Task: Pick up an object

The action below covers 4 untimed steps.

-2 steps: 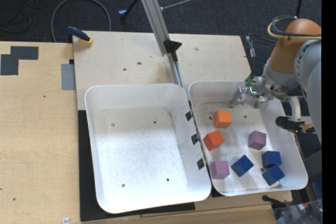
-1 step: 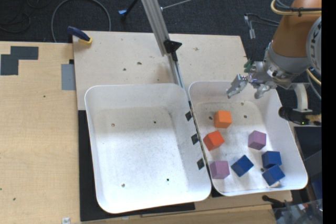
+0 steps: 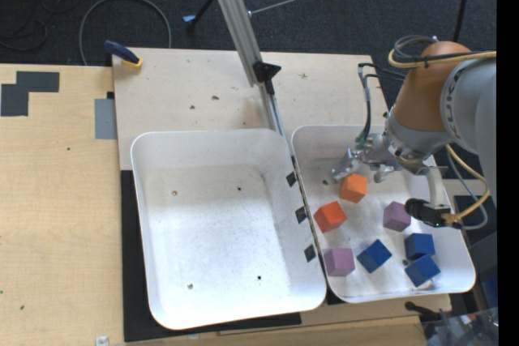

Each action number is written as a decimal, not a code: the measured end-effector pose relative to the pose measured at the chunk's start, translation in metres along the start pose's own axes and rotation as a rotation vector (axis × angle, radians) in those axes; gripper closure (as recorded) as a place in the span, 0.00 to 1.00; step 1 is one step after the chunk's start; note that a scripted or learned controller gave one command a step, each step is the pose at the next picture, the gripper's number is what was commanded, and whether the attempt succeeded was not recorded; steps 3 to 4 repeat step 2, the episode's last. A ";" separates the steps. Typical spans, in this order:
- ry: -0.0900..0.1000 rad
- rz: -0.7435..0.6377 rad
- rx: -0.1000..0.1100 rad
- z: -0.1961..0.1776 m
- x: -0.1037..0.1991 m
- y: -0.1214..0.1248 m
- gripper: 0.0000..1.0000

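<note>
Camera view puts my claw (image 3: 357, 166) just above the orange cube (image 3: 353, 188) in the right bin (image 3: 462, 275); its spread I cannot tell. I'd centre, then descend straight.

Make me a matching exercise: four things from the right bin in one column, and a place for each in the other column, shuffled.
Things:
1. orange cube
2. red-orange cube
3. gripper
4. purple cube

Places:
A. near the bin's front-left corner
B. just above the orange cube
C. directly under the gripper
D. beside the divider between the two bins

Pairs: 1-C, 2-D, 3-B, 4-A
</note>
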<state>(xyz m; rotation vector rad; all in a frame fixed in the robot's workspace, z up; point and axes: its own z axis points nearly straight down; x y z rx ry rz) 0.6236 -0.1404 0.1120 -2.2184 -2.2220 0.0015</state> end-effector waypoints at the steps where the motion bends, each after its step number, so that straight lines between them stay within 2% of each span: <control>1: 0.000 0.004 0.000 0.001 -0.001 0.000 0.00; 2: -0.004 0.004 -0.004 0.020 -0.059 0.008 0.00; 4: -0.004 0.004 -0.004 0.020 -0.059 0.008 0.00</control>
